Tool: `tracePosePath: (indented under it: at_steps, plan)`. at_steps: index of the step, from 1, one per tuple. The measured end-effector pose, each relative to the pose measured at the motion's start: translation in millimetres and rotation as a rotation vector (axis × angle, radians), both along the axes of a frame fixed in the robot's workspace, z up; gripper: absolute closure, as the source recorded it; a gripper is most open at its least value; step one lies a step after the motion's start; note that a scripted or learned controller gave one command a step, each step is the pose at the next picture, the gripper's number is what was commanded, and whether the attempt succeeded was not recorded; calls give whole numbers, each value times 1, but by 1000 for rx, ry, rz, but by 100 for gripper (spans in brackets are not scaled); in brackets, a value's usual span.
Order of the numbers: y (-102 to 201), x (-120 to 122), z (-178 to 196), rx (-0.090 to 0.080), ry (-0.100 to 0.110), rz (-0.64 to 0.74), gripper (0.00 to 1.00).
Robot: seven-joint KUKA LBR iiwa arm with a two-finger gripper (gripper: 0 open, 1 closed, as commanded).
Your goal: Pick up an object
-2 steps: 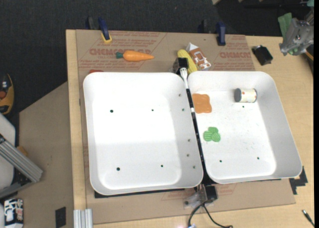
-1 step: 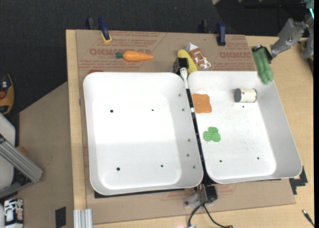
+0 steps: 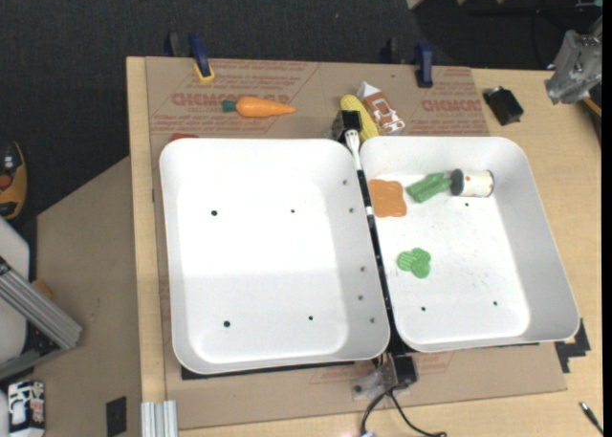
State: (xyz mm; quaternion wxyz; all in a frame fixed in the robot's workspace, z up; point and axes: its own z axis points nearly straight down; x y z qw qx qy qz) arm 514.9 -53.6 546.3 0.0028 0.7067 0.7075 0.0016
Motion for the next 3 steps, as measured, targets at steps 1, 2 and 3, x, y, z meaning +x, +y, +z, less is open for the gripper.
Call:
tracePosePath:
  at_steps: [1,2,3]
  plan:
    - [0,0,0,0,1,0,0]
    - [58,-3,-227,3,21,2,0]
    - [55,-1,-208,1,3,-3,100]
